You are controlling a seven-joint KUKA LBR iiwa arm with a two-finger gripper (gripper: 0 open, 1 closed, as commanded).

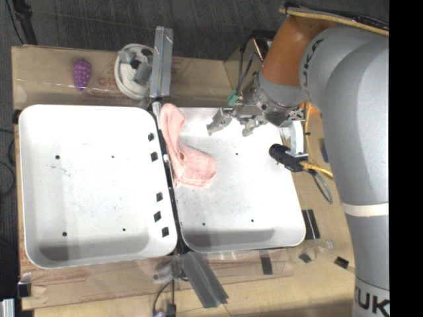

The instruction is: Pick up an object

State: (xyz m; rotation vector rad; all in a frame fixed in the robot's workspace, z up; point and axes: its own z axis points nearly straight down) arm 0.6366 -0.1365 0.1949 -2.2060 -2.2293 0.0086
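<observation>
End effector (230, 125): fingers spread apart, nothing between them; positioned over the right bin's 12 o'clock area.
Pink cloth (184, 152): crumpled in the right bin (264, 203), against its 9 o'clock wall, upper end draped on the divider.
Separation: end effector at 2 o'clock from the cloth, near, not touching.
Left bin (86, 177): white, beside the right bin.
Surface (46, 71): purple object (81, 73) and white coil (134, 68) at 12 o'clock of the left bin.

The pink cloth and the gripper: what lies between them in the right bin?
Nothing: the camera view shows bare white floor of the right bin between the pink cloth and the gripper.
</observation>
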